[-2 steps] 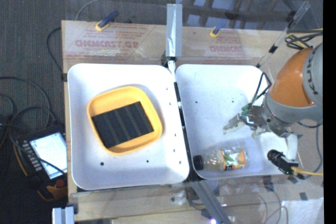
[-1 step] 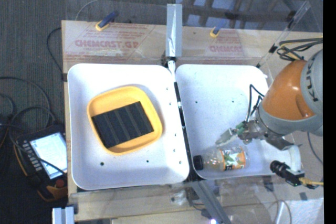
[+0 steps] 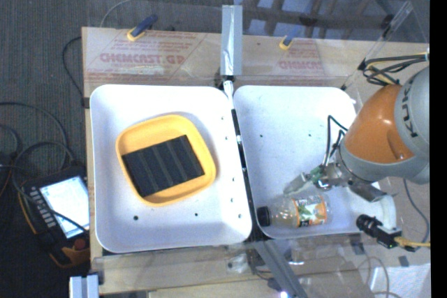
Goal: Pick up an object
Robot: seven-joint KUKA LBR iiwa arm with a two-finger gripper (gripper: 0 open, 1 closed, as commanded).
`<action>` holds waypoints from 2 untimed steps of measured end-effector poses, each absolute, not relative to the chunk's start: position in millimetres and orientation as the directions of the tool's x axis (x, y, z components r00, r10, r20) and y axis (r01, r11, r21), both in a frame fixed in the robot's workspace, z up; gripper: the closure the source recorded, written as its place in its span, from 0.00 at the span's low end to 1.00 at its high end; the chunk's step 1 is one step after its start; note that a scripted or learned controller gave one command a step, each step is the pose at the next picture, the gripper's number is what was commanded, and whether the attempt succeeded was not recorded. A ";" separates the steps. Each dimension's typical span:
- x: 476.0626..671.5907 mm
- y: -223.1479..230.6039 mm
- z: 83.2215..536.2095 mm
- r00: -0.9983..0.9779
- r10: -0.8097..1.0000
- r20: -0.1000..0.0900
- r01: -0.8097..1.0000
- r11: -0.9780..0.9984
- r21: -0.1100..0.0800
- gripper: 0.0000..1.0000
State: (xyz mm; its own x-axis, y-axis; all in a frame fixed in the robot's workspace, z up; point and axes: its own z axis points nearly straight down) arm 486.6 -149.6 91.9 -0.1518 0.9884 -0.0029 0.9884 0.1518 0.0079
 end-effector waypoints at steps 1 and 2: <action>489.7 -148.6 102.7 -0.153 0.988 -0.004 0.988 0.153 0.016 1.00; 489.5 -148.6 102.6 -0.153 0.988 -0.004 0.988 0.153 0.015 0.00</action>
